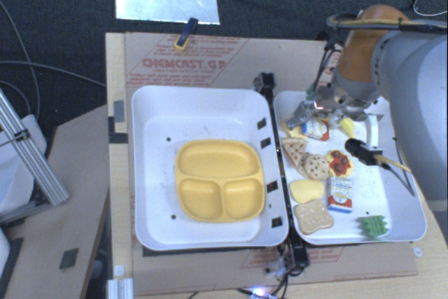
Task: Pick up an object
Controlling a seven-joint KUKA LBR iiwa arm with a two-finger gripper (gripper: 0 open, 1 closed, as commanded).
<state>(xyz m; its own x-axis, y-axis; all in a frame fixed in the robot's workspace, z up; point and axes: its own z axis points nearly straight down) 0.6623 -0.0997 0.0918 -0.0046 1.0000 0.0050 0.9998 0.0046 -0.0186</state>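
Toast slice (pixel 313 217) sits untouched at the right bin's (pixel 413 220) near-left corner. You see the gripper (pixel 313 110) low over the far-left food pile; finger state unclear. Nothing lifted yet.

Single fixed camera above the bench (pixel 210 56), looking down at a slant — both bins in frame, left bin (pixel 150 122) centre, right bin (pixel 406 217) lower right.
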